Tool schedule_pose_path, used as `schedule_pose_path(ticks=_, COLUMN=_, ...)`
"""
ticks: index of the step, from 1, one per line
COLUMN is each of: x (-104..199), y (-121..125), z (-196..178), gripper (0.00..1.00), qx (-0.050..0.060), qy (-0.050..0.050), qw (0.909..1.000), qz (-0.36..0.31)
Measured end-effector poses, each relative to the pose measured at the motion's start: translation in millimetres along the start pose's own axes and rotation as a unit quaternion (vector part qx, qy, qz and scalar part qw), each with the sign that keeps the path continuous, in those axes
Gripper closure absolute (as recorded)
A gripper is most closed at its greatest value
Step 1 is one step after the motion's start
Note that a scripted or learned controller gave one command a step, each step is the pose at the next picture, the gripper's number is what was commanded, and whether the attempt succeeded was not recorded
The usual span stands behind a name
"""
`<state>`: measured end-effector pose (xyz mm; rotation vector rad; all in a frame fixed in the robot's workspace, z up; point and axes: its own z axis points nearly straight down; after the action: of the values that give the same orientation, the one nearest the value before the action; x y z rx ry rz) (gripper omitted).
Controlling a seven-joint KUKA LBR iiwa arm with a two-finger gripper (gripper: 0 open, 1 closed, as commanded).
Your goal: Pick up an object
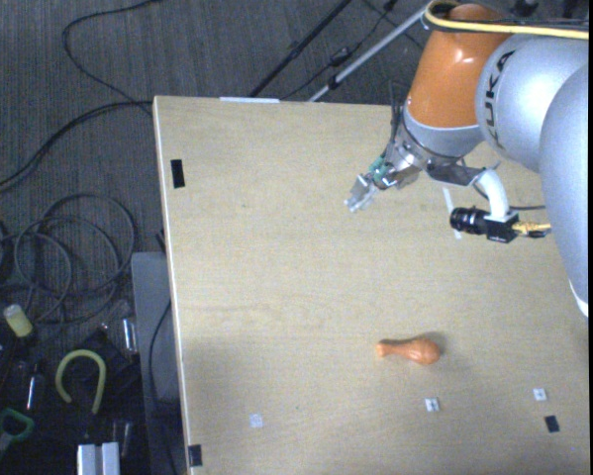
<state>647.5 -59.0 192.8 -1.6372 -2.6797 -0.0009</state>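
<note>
An orange pear-shaped object (411,349) lies on its side on the pale wooden bench top (276,265), toward the front right, its narrow end pointing left. My gripper (360,197) hangs over the bench's back middle, reaching down and left from the orange-banded wrist (454,67). It is well apart from the orange object, which lies farther forward and slightly right. Nothing shows at the gripper's tip.
A black cylinder (484,223) sticks out of the wrist to the right. Small black and white markers (432,404) dot the bench's front right and a black one (177,173) its left edge. Cables and tools (68,265) lie on the floor to the left.
</note>
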Motion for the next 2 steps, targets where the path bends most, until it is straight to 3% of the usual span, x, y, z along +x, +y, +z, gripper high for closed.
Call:
schedule_pose_path(ticks=1, x=0.8, y=0.9, z=-8.7, gripper=1.00, qx=-0.001, qy=0.001, qw=1.0000, qz=0.000)
schedule_pose_path(ticks=2, x=-43.3, y=0.7, z=-19.6, gripper=1.00, qx=0.001, qy=-0.002, qw=0.9652, qz=0.262)
